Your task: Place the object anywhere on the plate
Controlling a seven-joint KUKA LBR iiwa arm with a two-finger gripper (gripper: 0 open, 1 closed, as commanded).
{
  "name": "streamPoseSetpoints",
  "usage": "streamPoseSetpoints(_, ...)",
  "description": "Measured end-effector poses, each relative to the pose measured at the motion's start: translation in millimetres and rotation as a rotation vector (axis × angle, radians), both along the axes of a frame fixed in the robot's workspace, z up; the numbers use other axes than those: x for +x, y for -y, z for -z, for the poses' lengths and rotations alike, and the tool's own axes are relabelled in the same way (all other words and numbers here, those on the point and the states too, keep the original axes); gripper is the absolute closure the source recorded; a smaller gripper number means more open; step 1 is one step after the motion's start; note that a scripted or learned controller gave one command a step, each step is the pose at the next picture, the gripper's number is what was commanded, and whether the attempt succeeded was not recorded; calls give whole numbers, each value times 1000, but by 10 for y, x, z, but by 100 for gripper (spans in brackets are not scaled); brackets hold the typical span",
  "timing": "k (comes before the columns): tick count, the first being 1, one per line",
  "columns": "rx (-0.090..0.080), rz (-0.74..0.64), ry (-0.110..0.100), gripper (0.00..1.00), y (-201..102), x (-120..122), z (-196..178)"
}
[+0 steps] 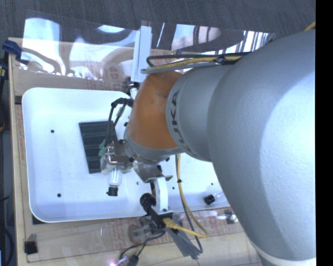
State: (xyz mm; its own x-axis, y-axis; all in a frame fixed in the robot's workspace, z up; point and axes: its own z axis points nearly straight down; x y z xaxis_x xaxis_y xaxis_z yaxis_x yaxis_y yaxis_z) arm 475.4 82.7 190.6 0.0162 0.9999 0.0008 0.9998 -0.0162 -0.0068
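A dark ribbed rectangular plate (95,144) lies in the left white bin (50,159), its right side hidden under the arm. My gripper (112,183) hangs just below the plate's lower right corner, close over the bin floor, with a small black tip at its end. I see nothing clearly held in it. A small black object (209,199) lies near the bin's front edge, to the right of the gripper and apart from the plate.
The grey arm with its orange band (152,115) covers the right half of the view and hides the right bin. Cables (180,215) hang from the wrist over the front rim. A clear panel (100,43) stands behind the bins.
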Motion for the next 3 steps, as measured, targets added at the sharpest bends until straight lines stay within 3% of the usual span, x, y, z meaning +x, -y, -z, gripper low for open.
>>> streamPoseSetpoints(1, -3, 292, 1, 100, -888, 475, 1006)
streamPoseSetpoints(2, -4, 562, 1, 100, -1013, 397, 44)
streamPoseSetpoints(3, -3, 350, 1, 100, -802, 953, -93)
